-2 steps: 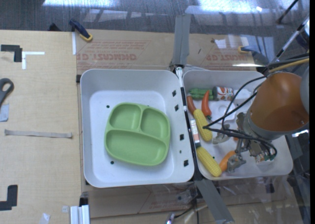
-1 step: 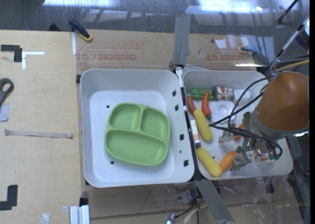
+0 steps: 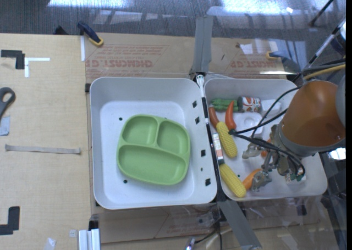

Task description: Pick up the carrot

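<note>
The carrot is a small orange piece lying near the front wall of the right bin, just right of a corn cob. My gripper hangs low over the bin floor directly beside the carrot's right end, touching or nearly touching it. Cables and the orange-banded wrist hide much of the gripper, and the carrot's right end is partly covered by it.
A second corn cob, a red chili, a thin orange-red vegetable, a green vegetable and a small can lie in the right bin. The left bin holds a green divided plate.
</note>
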Robot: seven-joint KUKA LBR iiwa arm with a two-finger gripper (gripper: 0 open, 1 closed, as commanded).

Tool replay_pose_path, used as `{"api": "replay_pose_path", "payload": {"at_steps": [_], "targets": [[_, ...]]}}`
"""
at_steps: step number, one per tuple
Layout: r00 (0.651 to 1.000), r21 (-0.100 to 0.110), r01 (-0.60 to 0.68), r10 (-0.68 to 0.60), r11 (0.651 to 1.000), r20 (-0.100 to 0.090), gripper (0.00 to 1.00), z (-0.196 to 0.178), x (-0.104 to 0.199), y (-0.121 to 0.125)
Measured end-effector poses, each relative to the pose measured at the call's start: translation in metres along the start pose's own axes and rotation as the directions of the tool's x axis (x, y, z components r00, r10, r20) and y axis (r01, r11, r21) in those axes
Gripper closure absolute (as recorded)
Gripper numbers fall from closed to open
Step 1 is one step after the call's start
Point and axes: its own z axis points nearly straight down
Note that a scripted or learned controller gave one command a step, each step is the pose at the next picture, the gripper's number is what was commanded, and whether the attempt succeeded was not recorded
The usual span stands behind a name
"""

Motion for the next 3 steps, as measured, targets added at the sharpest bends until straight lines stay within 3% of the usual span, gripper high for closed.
{"api": "replay_pose_path", "payload": {"at_steps": [1,2,3], "targets": [[0.939,0.001,-0.345,0.345,0.939,-0.001,0.00,0.000,0.005,0.011],[0.940,0.000,-0.342,0.342,0.940,0.005,1.00,-0.009,0.002,0.011],[0.921,0.000,-0.390,0.390,0.921,0.001,1.00,-0.100,-0.013,0.104]]}}
